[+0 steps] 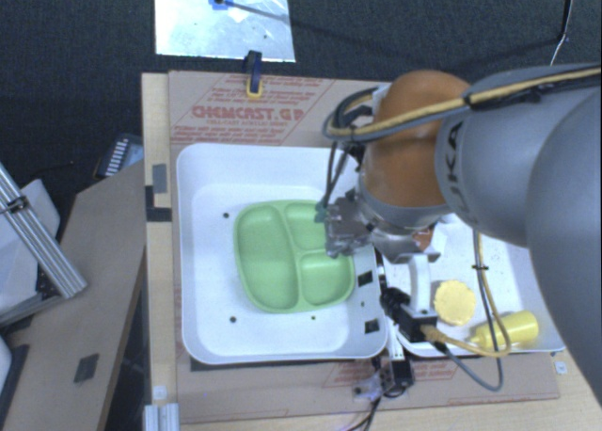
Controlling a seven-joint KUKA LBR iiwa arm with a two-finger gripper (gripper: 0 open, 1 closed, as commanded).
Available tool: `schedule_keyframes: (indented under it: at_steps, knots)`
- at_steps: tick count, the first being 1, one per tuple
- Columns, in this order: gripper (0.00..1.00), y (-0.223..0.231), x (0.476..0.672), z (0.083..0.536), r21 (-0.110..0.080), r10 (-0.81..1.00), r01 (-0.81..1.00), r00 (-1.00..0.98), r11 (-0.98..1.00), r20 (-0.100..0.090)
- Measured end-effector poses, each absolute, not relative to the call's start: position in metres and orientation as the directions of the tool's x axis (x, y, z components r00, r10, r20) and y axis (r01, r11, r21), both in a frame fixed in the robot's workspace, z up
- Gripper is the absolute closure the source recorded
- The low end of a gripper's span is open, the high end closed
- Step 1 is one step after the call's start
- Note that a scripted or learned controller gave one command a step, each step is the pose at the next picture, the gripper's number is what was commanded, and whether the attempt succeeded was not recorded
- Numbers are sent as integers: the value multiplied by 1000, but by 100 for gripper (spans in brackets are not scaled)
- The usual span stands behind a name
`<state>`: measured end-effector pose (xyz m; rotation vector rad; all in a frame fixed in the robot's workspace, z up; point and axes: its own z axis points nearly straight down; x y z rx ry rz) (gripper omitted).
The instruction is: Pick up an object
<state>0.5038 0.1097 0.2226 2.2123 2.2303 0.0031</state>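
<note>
A light green divided plate [287, 260] lies in the left white bin [212, 231]. My gripper [337, 231] hangs over the plate's right edge, close to the wall between the two bins. The grey arm with its orange band [414, 137] covers most of the right bin. A yellow round piece [454, 301] and a yellow toy-like object [505, 330] lie in the right bin, in front of the arm.
The bins rest on a brown cardboard sheet [245, 109] with red print. Cables [442, 344] run along the front of the right bin. A silver sheet [221, 6] lies on the dark floor behind. Metal framing [38, 241] stands at the left.
</note>
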Motion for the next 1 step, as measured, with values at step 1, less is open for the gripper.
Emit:
schedule_keyframes:
  at_steps: [1]
  knots:
    - [0,108,504,223,2,1000,1000,-4,4,0]
